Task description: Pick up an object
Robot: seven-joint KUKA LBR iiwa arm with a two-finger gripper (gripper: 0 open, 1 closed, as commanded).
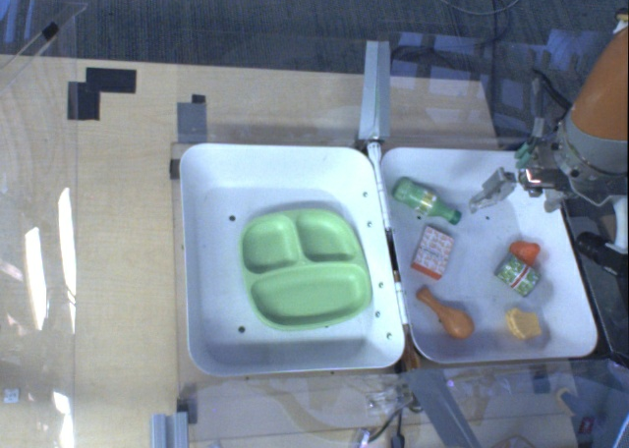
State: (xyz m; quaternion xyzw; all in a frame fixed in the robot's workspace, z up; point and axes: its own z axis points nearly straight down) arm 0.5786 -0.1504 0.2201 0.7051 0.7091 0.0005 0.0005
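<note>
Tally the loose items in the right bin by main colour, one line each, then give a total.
Green: 2, the bottle and the orange-capped container
Orange-brown: 1, the drumstick-shaped toy
Yellow: 1, the small chunk
Red and white: 1, the flat packet
Total: 5

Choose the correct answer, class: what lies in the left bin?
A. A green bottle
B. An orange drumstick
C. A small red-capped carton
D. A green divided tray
D: the green divided tray lies alone in the left bin, while the bottle, drumstick and carton all lie in the right bin.
</note>
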